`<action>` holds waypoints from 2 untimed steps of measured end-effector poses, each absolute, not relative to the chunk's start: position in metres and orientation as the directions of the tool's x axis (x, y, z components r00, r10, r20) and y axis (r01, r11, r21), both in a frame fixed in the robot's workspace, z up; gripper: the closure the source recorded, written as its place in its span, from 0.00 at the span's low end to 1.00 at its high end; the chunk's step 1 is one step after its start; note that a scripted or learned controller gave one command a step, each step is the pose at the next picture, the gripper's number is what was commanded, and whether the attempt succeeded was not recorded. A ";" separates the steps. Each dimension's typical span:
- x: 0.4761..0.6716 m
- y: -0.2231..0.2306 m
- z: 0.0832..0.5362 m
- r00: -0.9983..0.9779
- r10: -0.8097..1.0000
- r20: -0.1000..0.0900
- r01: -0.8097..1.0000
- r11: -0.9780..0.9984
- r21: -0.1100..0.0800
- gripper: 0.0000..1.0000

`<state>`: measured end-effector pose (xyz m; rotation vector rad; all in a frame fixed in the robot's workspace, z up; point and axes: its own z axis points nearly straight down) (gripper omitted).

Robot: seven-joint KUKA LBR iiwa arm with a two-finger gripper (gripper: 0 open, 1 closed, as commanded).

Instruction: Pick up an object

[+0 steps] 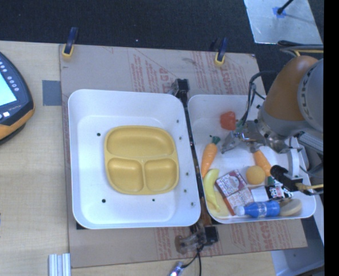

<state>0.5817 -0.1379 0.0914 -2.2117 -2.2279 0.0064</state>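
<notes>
Claw (pixel 234 141) of the grey arm is low inside the right bin (pixel 204 105), near its middle, with the metal tips pointing to the left. I cannot tell how it stands, because the part is small and dark against the white floor. Nothing is seen between its tips, so I judge that no object is held yet.

The things to pick all lie in this right bin. A small red piece (pixel 228 119) lies just above the claw. A toy carrot (pixel 208 155) lies just left of it, with its green top toward the claw. A second carrot (pixel 262 161) lies just below the wrist, partly under the arm. Further toward the near edge are a yellow banana (pixel 211 190), a red and white packet (pixel 232 190), a round yellow fruit (pixel 254 174) and a blue bottle (pixel 260 210), packed close together.

The left bin (pixel 80 154) carries a yellow divided tray (pixel 141 158) and is not part of this step.

To do the step well, I think the claw should choose a thing that lies apart, such as the red piece or the left carrot. It should come straight down over the middle of it and close across the narrow side. The crowded corner is risky, since a neighbour may be pushed.
</notes>
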 end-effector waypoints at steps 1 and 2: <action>0.642 -0.103 0.092 -0.004 1.000 0.001 1.000 0.004 -0.003 0.00; 0.656 -0.123 0.092 -0.003 1.000 0.001 1.000 0.003 -0.002 0.00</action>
